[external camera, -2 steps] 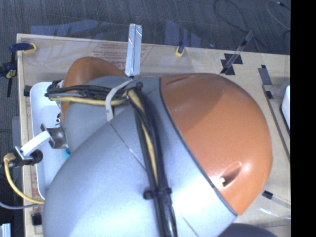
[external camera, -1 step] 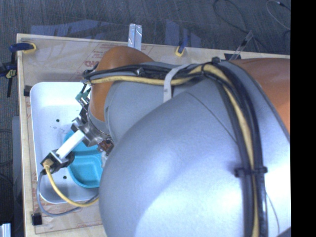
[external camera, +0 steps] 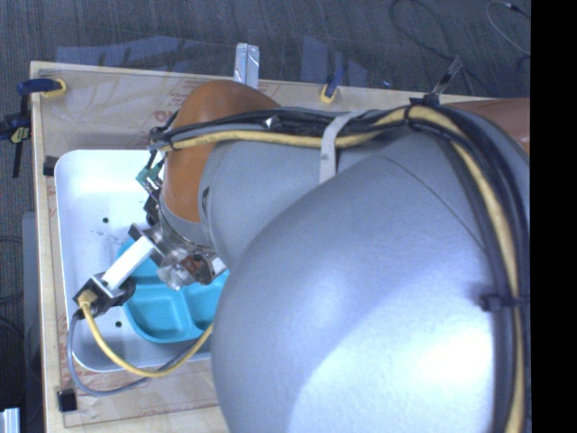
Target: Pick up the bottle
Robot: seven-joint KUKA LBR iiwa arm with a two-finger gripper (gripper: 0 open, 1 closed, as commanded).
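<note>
Blue plastic tray (external camera: pixel 171 314) lies in the near part of the left white bin (external camera: pixel 77 206), under the gripper (external camera: pixel 180 269). I cannot tell the gripper's state, and I cannot pick out the bottle. The arm (external camera: pixel 361 269) looks to be reaching down. Next it must find the bottle. Bin walls stand close; far-left floor is open.

You look down from one fixed camera above the bench (external camera: pixel 108 79), tilted at a slant toward its far edge. The grey arm (external camera: pixel 379 278) reaches in from your right, very near the lens (it covers most of the frame), leaving the left white bin (external camera: pixel 81 197) visible.
</note>
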